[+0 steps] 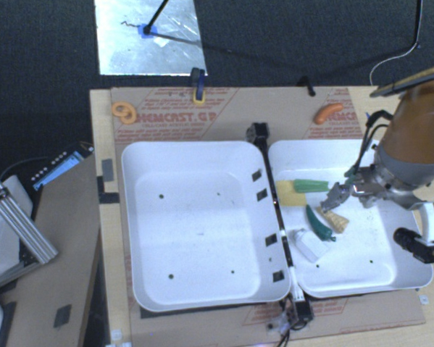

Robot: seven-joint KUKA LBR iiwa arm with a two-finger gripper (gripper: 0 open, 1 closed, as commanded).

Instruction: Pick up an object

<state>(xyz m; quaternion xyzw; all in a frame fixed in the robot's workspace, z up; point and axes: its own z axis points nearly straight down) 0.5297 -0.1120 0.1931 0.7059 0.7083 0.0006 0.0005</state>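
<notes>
Several small objects are gathered in the right bin (367, 270), all toward its left half: a yellow block (289, 195) touching a green bar (312, 185), a dark green curved piece (320, 224), a tan cone-like piece (336, 221) just beside it, and a white piece (306, 245) nearer the bin's front. No single object is named by the task, so any of these may be taken. The gripper (334, 199) is seen low over this cluster, between the green bar and the tan piece, with the arm reaching in from the right. Whether its fingers are spread or closed cannot be told from this slanted view, and nothing is seen held between them.

The step in hand is judged to be the descent onto a target. It would be done best if one object were singled out; the tan piece and the dark green piece lie so close that both could be nudged at once. The fingers should be set across the narrow width of the chosen piece, and lowered fully to the bin floor before closing. A lift should be straight up and slow, since small, rounded shapes are likely to slip. The left bin (198, 224) and the orange item (328, 114) outside the bins need not be disturbed.
</notes>
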